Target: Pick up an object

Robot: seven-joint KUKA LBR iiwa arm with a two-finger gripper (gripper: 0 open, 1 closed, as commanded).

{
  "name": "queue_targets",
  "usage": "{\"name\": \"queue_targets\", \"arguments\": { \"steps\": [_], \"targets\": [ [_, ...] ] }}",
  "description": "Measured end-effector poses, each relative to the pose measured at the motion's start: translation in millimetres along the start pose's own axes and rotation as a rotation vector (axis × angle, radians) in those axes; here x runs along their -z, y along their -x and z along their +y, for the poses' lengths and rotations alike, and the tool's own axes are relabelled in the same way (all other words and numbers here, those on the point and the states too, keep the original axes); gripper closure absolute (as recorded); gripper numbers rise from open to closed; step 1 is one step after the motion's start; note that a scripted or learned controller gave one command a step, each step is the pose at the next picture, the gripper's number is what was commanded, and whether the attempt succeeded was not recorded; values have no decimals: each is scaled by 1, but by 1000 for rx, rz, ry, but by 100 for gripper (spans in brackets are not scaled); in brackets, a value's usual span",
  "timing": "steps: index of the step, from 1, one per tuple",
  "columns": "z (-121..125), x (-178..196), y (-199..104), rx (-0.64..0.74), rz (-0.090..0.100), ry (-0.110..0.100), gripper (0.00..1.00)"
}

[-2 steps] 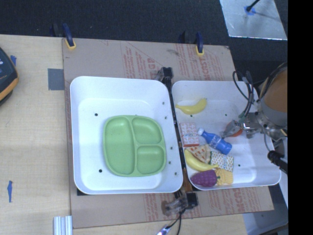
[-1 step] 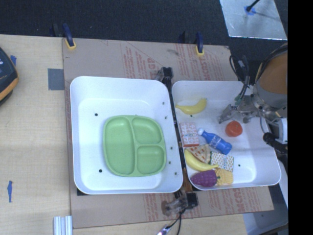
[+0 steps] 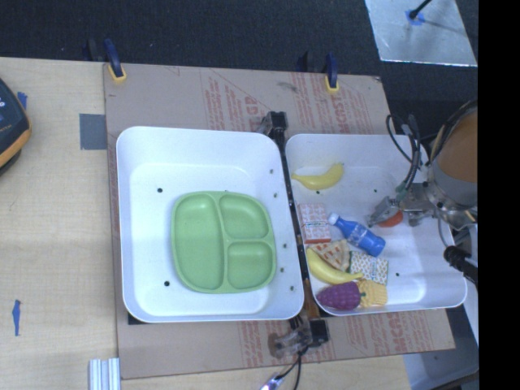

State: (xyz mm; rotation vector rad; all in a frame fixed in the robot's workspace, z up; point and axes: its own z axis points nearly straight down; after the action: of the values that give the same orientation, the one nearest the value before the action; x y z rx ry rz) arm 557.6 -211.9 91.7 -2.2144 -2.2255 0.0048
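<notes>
My gripper [image 3: 388, 214] hangs low over the right part of the right bin [image 3: 422, 291], coming in from the right. A small red-orange object [image 3: 393, 217] lies right at its tip, partly hidden by it; whether it is gripped is unclear. To the left lie a yellow banana [image 3: 318, 177], a blue bottle with a white cap [image 3: 357, 236], a red-and-white patterned packet [image 3: 314, 223], a second banana [image 3: 325, 266], a purple grape-like toy [image 3: 340, 296] and a yellow checked piece [image 3: 371, 283].
The left bin [image 3: 138, 161] holds a green divided plate [image 3: 222, 240]. Black cables [image 3: 404, 132] loop above the right bin's far right corner. A black clamp [image 3: 276, 123] sits between the bins at the back.
</notes>
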Motion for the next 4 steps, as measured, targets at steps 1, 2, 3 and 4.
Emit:
{"name": "queue_targets", "arguments": {
  "steps": [1,2,3,4],
  "targets": [
    [42,1,0,-1,1,2,0],
    [-2,0,-34,-1,0,0,0],
    [-2,11,-32,1,-2,1,100],
    [87,34,-83,0,1,2,100]
  ]
}}
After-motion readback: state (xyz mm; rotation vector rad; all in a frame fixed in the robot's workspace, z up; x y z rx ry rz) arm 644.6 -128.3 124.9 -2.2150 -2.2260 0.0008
